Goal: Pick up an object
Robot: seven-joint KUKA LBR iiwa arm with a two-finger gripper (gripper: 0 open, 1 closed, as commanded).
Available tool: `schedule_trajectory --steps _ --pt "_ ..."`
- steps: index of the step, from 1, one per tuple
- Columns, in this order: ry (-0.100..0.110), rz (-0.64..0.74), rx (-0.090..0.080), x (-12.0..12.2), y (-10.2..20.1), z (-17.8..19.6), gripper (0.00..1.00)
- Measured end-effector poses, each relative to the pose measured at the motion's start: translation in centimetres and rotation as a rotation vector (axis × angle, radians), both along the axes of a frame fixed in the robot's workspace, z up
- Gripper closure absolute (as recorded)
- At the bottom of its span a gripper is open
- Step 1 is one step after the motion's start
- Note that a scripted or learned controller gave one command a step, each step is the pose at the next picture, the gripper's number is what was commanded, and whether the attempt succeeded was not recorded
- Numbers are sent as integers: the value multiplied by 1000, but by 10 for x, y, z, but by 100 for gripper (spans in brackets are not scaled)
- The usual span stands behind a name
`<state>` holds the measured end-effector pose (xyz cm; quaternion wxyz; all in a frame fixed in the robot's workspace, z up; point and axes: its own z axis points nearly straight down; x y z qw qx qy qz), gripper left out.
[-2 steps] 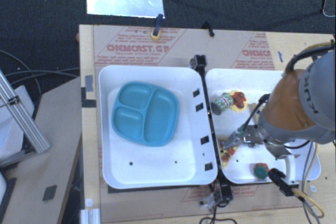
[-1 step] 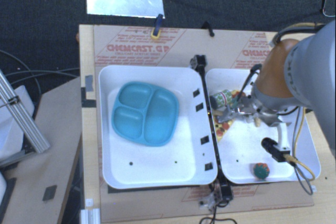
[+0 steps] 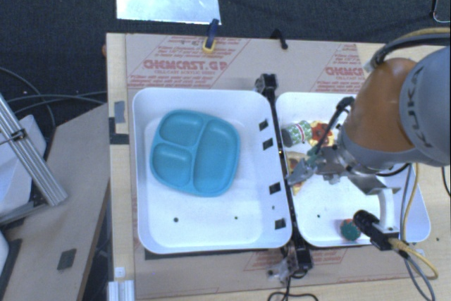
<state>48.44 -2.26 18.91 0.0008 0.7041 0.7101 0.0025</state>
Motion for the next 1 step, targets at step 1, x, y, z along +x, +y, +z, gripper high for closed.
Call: schedule_trajectory --steps 1 --pt "2 -3 -2 20 5 -5 0"
